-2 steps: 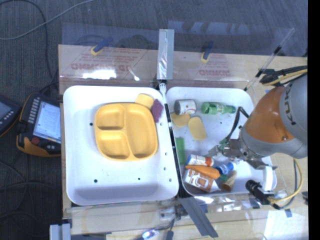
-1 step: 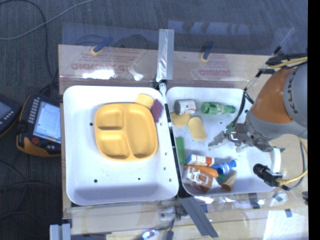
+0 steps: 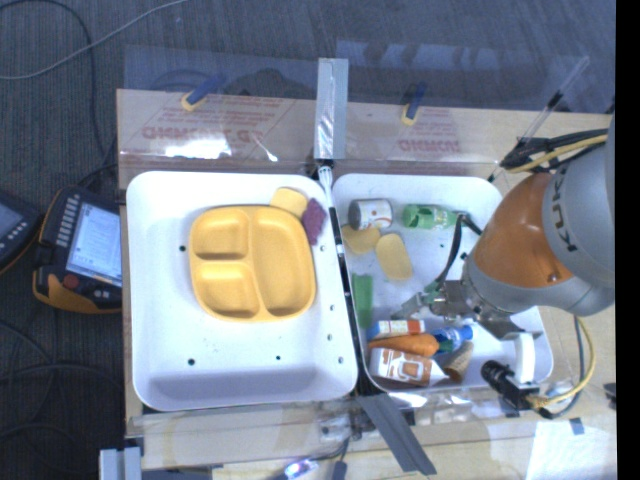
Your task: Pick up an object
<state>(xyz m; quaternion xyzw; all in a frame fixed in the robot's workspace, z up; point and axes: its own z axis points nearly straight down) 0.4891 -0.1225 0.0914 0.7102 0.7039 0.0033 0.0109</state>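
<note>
The right bin [image 3: 480, 190] holds several small objects. At its back lie a white can [image 3: 372, 212] and a green bottle [image 3: 430, 216]. Two pale yellow pieces [image 3: 395, 257] and a green stick [image 3: 362, 293] lie mid-bin. Near the front are a red-and-white tube [image 3: 400, 326], an orange carrot-like item [image 3: 405, 345], a brown packet [image 3: 404, 369] and a blue-capped bottle [image 3: 456, 337]. My gripper [image 3: 446, 302] hangs low over the right half of this bin, just above the blue-capped bottle, and the orange-banded wrist [image 3: 520, 248] hides most of it. Nothing is visibly held.
The left bin [image 3: 160, 368] carries a yellow divided plate [image 3: 252, 262], with a yellow block [image 3: 289, 200] and a purple item [image 3: 314, 220] at its back right corner. A handheld pendant [image 3: 80, 250] lies on the floor to the left. A metal post [image 3: 331, 108] stands behind the bins.
</note>
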